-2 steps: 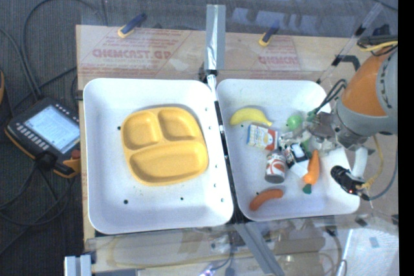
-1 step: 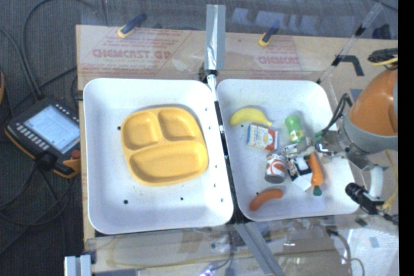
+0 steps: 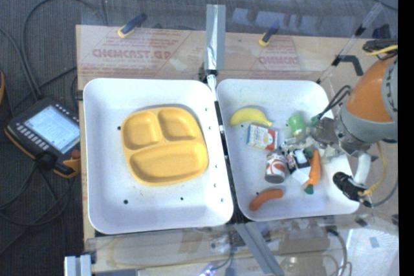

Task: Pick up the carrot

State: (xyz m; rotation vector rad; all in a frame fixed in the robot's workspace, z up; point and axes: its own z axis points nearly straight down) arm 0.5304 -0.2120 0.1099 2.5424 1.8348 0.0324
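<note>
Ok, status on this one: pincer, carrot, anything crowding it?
Pincer low in right white bin, at orange carrot's upper end; grip unconfirmed. Carrot lies flat, green tip toward bin's near edge. Small dark object and red-white can crowd its left.

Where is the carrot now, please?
The carrot lies in the right bin, near its right side, just right of the small can and beside the gripper.

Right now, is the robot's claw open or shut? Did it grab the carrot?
Gripper: low over the right bin, beside the carrot; open or shut cannot be told. No carrot can be seen between its fingers.
</note>
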